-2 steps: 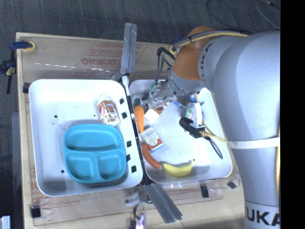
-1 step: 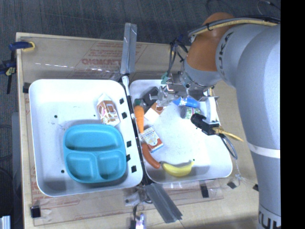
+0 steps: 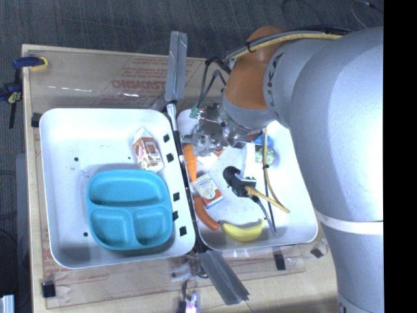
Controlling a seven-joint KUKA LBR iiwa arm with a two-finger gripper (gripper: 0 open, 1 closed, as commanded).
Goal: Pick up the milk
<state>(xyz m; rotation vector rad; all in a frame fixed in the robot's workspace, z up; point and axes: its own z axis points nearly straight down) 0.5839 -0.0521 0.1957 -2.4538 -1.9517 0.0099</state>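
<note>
From my remote seat, the gripper [image 3: 207,137] hangs over the right bin [image 3: 296,175] at frame centre, jaws unreadable, while the milk [image 3: 148,150] lies in the left bin [image 3: 62,175] above the blue tray [image 3: 130,208], risking a wrong-bin grab.

blue tray [image 3: 129,207] in left bin [image 3: 58,129], banana [image 3: 242,230], carrot [image 3: 189,162]

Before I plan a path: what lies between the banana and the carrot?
In the camera view, a hot dog lies between the banana and the carrot.
</note>
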